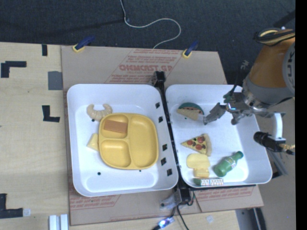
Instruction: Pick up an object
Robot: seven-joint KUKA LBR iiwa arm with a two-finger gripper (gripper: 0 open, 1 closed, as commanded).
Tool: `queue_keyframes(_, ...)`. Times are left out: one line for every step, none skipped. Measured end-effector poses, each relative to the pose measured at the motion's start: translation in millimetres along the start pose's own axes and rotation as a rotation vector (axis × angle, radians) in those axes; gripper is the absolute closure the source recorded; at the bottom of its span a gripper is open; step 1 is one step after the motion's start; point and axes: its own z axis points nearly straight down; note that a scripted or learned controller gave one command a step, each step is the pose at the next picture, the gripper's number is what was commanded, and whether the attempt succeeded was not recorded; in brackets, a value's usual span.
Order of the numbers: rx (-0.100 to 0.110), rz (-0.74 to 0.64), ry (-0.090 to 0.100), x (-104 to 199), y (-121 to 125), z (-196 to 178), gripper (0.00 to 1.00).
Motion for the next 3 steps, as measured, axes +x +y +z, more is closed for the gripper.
queue_keyframes(-0.013, -0.003, -0.002, -0.1, 2.8, -7.1, 0.00)
queue_keyframes(-0.008, -0.003, -0.003, -0.6, 9.3, 55.0, 0.00)
queue_keyframes(-0.009, -0.004, -0.003, 1.5, 14.2, 118.2, 0.00)
